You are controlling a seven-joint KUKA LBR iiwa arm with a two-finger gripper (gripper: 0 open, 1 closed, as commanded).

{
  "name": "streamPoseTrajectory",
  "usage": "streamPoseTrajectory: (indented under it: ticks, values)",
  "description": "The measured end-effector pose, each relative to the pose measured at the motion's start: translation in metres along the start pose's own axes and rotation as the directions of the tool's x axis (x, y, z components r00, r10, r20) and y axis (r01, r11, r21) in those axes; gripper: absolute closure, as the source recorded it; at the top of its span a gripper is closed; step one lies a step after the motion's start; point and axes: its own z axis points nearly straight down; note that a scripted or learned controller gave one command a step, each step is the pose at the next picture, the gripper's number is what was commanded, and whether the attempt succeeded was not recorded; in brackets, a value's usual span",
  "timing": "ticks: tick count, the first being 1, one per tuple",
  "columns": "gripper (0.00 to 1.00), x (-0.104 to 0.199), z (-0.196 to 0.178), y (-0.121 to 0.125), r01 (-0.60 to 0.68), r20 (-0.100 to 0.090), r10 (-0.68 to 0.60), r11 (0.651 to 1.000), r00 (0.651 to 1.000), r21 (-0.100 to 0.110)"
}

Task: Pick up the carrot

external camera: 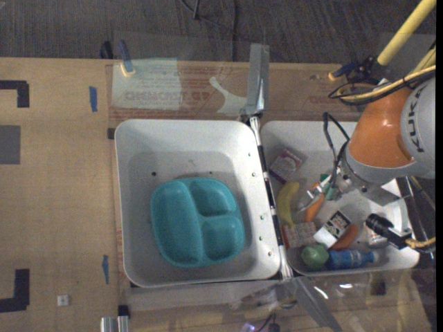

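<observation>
Bench bins: left bin holds teal tray, right carrot (claw state unclear).

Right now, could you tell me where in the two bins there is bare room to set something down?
The left bin has bare white floor all round the teal divided plate, widest along its far side. The right bin is crowded: banana, carrot, green fruit, blue bottle and packets under the arm.

orange carrot, slanted, in right bin's clutter, beside yellow banana
</observation>
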Motion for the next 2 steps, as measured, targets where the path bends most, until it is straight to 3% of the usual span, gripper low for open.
streamPoseTrajectory:
  ticks: [1, 2]
  values:
    - [1.00, -0.004, -0.012, 0.001, -0.005, 0.008, 0.005, 1.000, 1.000, -0.007]
    - [1.00, -0.037, -0.047, -0.026, 0.076, -0.003, -0.076, 0.997, 0.997, 0.004]
